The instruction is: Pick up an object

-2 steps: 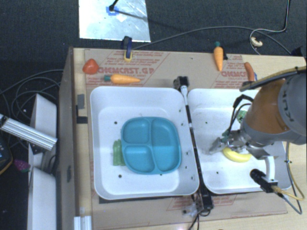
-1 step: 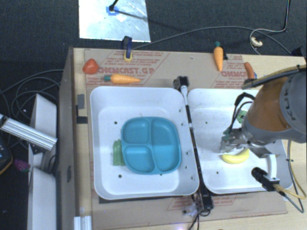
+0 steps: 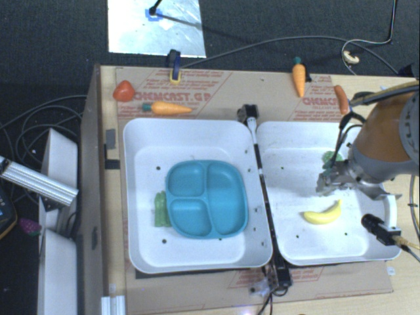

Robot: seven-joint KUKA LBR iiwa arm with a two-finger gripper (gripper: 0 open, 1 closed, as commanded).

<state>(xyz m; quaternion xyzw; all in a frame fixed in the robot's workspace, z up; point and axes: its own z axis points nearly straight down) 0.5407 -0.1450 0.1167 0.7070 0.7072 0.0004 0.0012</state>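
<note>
- Around the bins you have loose toys on the cardboard bench top (image 3: 197,84): a red-orange piece (image 3: 123,91) at the far left corner, a carrot (image 3: 167,108) lying flat just behind the left bin, another carrot (image 3: 299,78) standing lengthwise behind the right bin, and an orange-red stick-shaped piece (image 3: 341,99) near the arm.
- A blue-and-yellow clamp (image 3: 174,66) sits on the bench's far edge, and a black clip (image 3: 249,113) marks the far end of the seam between the two bins.
- Your left bin (image 3: 141,241) holds a blue divided plate (image 3: 206,198) with a green piece (image 3: 161,209) touching its left edge.
- Your right bin (image 3: 289,143) holds a yellow banana (image 3: 322,214), lying free on the floor near the middle.
- A green item (image 3: 327,156) is partly hidden behind the arm (too little visible to name it).
- The gripper (image 3: 330,181) is low in the right bin, just above and beside the banana; you cannot tell how it is set.
- The grey arm (image 3: 387,140) covers the bin's right side.
</note>
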